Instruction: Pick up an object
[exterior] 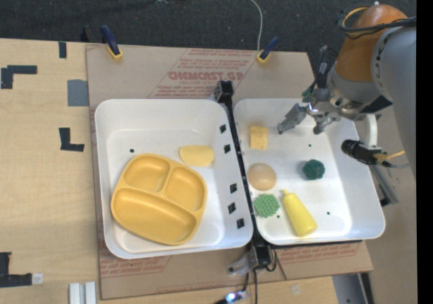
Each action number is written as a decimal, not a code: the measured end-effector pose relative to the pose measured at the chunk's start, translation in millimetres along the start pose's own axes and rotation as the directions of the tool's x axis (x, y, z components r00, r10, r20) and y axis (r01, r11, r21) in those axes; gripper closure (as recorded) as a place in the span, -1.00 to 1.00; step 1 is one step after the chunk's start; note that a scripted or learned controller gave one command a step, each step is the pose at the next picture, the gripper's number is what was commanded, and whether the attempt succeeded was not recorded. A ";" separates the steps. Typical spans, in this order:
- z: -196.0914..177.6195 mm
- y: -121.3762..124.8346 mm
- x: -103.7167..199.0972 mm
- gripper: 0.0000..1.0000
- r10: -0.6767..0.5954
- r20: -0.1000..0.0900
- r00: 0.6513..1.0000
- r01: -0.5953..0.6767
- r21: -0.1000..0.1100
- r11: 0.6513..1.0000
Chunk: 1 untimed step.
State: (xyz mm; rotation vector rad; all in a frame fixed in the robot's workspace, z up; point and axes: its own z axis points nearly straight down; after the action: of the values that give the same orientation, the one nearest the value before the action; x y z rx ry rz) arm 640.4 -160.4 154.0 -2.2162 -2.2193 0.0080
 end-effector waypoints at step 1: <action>64.8 -1.8 -2.3 -1.00 0.001 0.000 1.000 -0.001 0.000 1.000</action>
State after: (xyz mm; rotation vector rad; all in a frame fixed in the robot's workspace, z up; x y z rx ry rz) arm 638.1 -162.6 89.1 -2.2170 -2.2190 0.0085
